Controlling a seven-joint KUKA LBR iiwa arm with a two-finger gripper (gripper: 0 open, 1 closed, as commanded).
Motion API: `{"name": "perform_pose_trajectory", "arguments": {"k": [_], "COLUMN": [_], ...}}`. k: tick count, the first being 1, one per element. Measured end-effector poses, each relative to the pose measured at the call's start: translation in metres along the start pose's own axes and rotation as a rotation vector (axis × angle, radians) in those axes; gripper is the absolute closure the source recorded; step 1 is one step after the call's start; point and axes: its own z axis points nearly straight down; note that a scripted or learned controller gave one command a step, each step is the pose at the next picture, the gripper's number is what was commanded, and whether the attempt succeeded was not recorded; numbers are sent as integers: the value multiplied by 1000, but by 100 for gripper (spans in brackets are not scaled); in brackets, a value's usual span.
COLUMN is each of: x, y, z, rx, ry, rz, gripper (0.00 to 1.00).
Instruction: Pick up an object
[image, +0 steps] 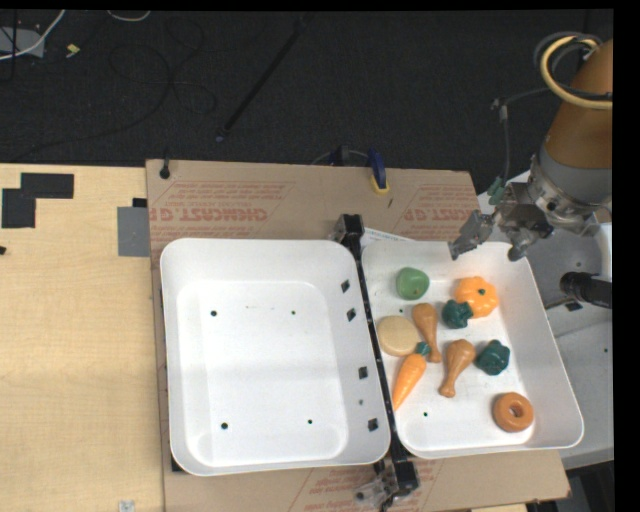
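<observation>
You have the end effector hanging above the far right corner of the right bin, its 2 fingers spread apart with nothing between them, so no pick has been made yet. All the candidates sit in that right bin, and none has been lifted: a green ball nearest the divider at the far side, an orange pumpkin touching a small dark green piece, 2 drumsticks, a pale round bun, a carrot lying close along the left wall, a second dark green piece, and a doughnut alone near the front right corner. They are crowded toward the bin's middle, probably just as they fell, so most touch a neighbour and leave little room for a finger on either side. The doughnut and the green ball look the easiest to me, since each stands apart. Watch the carrot: the wall beside it would likely block 1 finger. The left bin gives open floor for a later drop. The cardboard on the table beneath lies flat and out of the way.
</observation>
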Motion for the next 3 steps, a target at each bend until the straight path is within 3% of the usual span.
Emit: {"name": "perform_pose_trajectory", "arguments": {"k": [1, 2, 3], "x": [47, 43, 63], "y": [24, 27, 28], "z": [169, 149, 91], "rx": [13, 2, -6], "ry": [4, 1, 0], "rz": [-2, 3, -2], "gripper": [0, 100, 100]}}
